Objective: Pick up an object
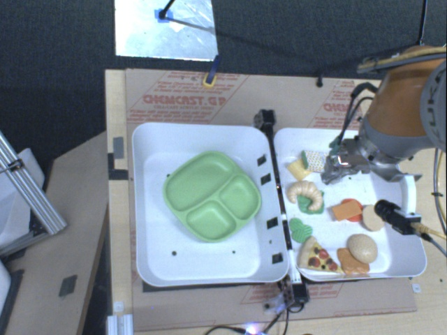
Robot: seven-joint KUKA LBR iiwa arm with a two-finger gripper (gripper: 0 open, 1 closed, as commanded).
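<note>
Two shallow white bins are recorded side by side on a cardboard-lined bench: the left bin (150, 187) carries a green divided plate (211, 195), and the right bin (412, 257) carries the candidate objects. Listed in the right bin: a croissant (306, 190) lying against a green leafy piece (309, 204), a yellow block (298, 169) beside a white mesh piece (315, 160), an orange wedge (346, 209), a pale round piece (371, 218), a pizza slice (318, 255), a second green piece (300, 229), a bread roll (362, 247) and a brown piece (352, 262) just below it. The gripper (334, 168) is placed low over the upper part of the right bin, just beside the mesh piece and above the croissant; nothing is seen between its fingers, and whether they are spread or closed cannot be told. Step judged in hand: the approach, with no object yet taken. Next move, as judged: one item is to be settled on, the fingers are to be centred over it and lowered to straddle it, with care that a neighbour is not nudged, since the pieces lie close. Surface: printed brown cardboard under both bins, a black divider (276, 187) between them. Room: dark carpet beyond, a reflective square sheet (165, 19) at the top, aluminium framing (28, 194) at the left.
</note>
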